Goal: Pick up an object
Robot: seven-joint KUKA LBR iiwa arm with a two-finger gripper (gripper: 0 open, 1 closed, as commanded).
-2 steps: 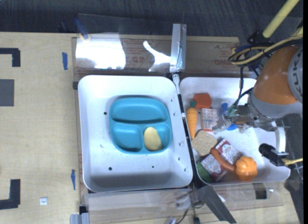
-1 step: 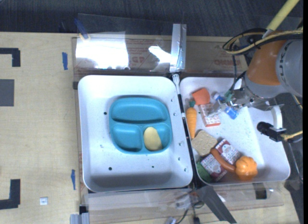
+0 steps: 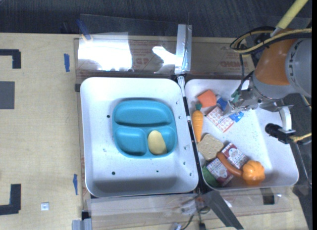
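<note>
Hovering over right bin [image 3: 277,140], gripper [image 3: 239,100] near orange block [image 3: 207,97]; grip state unclear, prob. holding nothing.

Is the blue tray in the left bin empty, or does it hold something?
Not empty. The blue tray lies flat in the left bin, and a yellow lemon sits in its lower right compartment.

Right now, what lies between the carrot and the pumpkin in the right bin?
In the camera view, between the carrot and the pumpkin lie a bread slice and a snack packet.
</note>
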